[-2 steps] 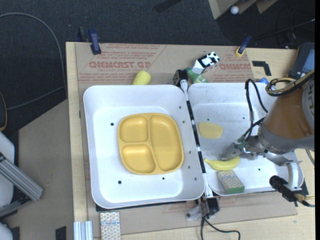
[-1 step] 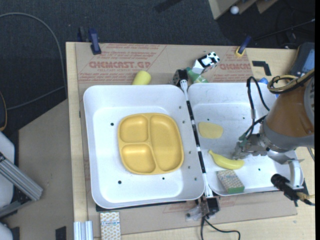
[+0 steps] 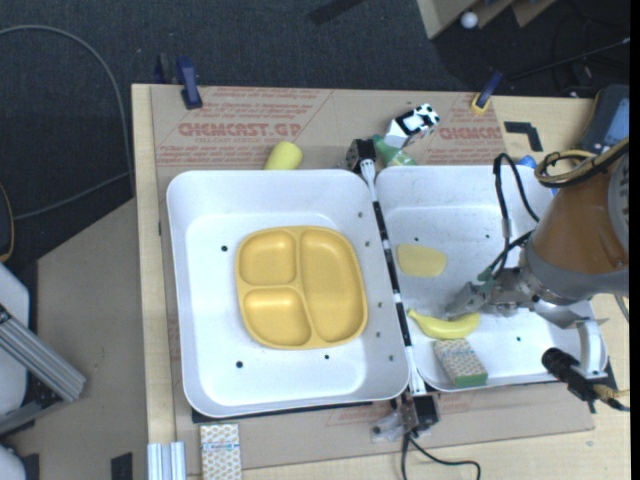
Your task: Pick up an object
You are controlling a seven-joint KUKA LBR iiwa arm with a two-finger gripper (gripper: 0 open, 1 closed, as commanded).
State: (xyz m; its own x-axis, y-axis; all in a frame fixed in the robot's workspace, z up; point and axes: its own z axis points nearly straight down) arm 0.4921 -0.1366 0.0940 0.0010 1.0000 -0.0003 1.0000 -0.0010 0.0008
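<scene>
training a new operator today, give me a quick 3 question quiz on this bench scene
1. True or false: the yellow divided plate lies in the right bin.
2. Which thing lies closest to the gripper? A) banana B) sponge C) yellow flat piece
3. How many compartments does the plate have?

Key: 1. False, it lies in the left bin. 2. A. 3. Three.
</scene>
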